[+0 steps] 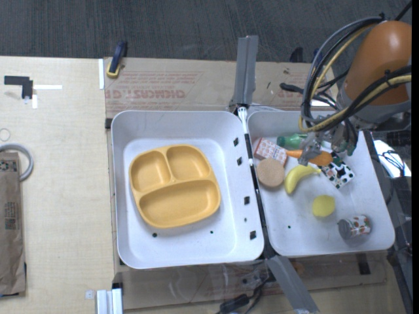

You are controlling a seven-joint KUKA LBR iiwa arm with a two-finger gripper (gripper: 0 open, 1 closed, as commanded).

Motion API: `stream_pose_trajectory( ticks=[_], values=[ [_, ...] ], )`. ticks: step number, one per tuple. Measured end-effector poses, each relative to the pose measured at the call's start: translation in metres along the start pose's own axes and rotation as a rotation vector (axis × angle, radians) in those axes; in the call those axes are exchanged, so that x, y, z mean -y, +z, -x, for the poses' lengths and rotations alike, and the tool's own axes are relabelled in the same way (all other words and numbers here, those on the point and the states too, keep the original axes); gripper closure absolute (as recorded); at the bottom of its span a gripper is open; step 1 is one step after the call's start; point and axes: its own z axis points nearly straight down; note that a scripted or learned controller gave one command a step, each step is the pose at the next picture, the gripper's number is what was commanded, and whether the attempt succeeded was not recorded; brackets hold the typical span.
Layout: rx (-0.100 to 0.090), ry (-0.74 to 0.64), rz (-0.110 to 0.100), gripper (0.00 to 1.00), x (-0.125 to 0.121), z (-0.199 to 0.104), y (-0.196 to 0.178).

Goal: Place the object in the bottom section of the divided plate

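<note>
**Crowded pick zone, target plate waiting in the left bin**

The grey arm with the orange band [383, 57] is seen reaching in from the right, its two-finger gripper [325, 148] low over the far part of the right white bin [380, 231]. Whether anything is held cannot be told; the jaws are lost among dark cables and clutter, so their opening is not readable.

The yellow three-section divided plate [175, 185] sits in the left white bin [131, 241], its wide bottom section on the near side, nothing in it.

Risks, as judged:
- Items are packed tight under the gripper: a yellow plastic banana [296, 177], an orange carrot-like piece [314, 156], a green item [289, 140], a black-and-white spotted block [339, 173]. A neighbour could be nudged or two things pinched at once.
- A round tan disc [270, 173] and a pink-and-white packet [270, 151] lie near the divider; a carry could clip them.
- A drop could land in a far plate section.

Which object is meant is not stated. A yellow round piece [323, 205] and a small printed can [355, 226] lie apart, nearer.
</note>
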Motion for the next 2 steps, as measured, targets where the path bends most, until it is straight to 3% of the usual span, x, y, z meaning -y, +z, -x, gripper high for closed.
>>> stream_pose_trajectory(
  ticks=[1, 2],
  values=[
    [0.001, -0.619, 0.001, 1.0, -0.034, -0.013, 0.003],
    [0.0, -0.926, 0.002, 1.0, -0.065, -0.029, 0.004]
  ],
)
